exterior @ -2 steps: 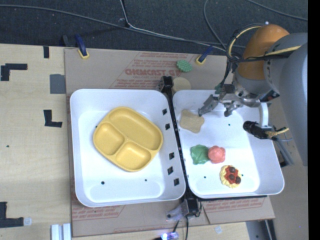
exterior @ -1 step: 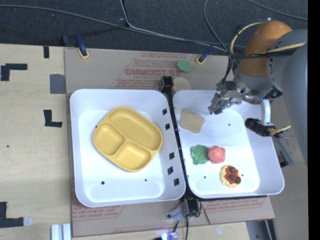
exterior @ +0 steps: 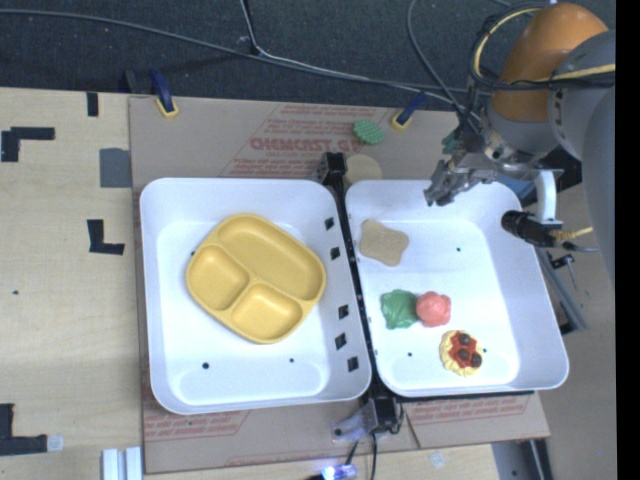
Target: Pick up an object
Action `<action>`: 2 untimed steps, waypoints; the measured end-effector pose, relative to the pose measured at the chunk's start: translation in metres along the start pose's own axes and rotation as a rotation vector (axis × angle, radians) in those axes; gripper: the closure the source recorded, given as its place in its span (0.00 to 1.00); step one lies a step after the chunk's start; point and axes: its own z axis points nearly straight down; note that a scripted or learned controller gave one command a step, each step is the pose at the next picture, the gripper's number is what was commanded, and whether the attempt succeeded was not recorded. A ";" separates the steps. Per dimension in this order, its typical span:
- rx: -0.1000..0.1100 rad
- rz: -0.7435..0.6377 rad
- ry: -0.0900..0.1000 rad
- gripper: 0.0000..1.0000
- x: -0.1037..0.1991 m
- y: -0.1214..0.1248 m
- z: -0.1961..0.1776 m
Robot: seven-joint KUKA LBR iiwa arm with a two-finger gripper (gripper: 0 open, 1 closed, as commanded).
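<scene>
Tan flat biscuit-shaped toy (exterior: 383, 242) sits at ten o'clock in the right white bin (exterior: 530, 298); the gripper (exterior: 441, 195) hovers at twelve, nothing visibly held, jaw state unclear. Approach phase; next, swing over and descend.

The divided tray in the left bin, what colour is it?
The three-compartment plastic tray is yellow, seen clearly in the camera view.

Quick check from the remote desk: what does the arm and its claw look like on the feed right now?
The arm is grey with a rounded orange band above the wrist. Thin dark and yellowish cables loop beside it. The claw is small, dark metal, with two slim fingers under a cluttered wrist block. No markings are readable.
</scene>
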 end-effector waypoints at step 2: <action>0.007 -0.001 0.001 1.00 0.044 -0.024 -0.016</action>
